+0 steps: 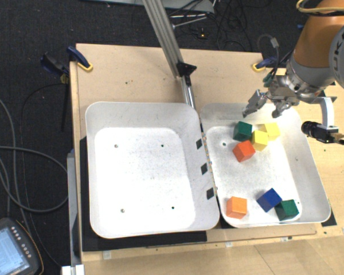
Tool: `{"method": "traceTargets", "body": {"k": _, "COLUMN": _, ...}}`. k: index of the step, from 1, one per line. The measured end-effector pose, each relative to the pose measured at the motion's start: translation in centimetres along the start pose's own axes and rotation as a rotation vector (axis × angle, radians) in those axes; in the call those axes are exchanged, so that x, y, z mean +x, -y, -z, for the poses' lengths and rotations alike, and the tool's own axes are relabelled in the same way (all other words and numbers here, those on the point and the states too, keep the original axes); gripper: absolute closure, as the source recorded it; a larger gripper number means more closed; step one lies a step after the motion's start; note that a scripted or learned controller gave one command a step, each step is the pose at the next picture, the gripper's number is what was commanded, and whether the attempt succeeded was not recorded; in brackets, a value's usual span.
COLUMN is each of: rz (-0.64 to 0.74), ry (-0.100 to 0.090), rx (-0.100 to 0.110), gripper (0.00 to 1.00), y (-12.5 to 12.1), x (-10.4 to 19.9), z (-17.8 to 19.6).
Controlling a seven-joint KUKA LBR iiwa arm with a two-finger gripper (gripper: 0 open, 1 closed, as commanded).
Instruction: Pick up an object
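The tool (268,103) is being held open and empty just behind the dark green cube (242,131), apparently for a descent. Pressed beside that cube, two yellow blocks (265,135) and an orange-red block (243,150) are crowding the grasp.

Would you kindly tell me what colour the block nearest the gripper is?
Green; the block lies just below the gripper, clearest in the camera view.

A robotics lab: clamps (56,65) on a plywood bench (132,73); loose cables (11,153) (floor); a teach pendant (8,251).
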State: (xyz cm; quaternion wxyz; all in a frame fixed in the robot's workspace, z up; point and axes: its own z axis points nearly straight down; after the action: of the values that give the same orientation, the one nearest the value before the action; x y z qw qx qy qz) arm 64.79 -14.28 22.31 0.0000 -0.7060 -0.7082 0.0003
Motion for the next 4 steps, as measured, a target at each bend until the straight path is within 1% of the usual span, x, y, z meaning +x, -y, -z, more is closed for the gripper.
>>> {"method": "traceTargets", "body": {"k": 1, "rz": 0.000, "ry": 0.000, "rx": 0.000, "gripper": 0.00, "y": 0.0, "x": 0.0, "z": 0.0}}
{"method": "traceTargets", "body": {"k": 2, "rz": 0.000, "ry": -0.001, "rx": 0.005, "gripper": 0.00, "y": -0.5, "x": 0.4, "z": -6.2}}
{"method": "traceTargets", "body": {"k": 3, "rz": -0.002, "ry": 0.005, "rx": -0.017, "gripper": 0.00, "y": -0.7, "x": -0.3, "z": -10.0}}
{"method": "traceTargets", "body": {"k": 4, "rz": 0.000, "ry": 0.004, "rx": -0.011, "gripper": 0.00, "y": -1.0, "x": -0.4, "z": -12.4}}
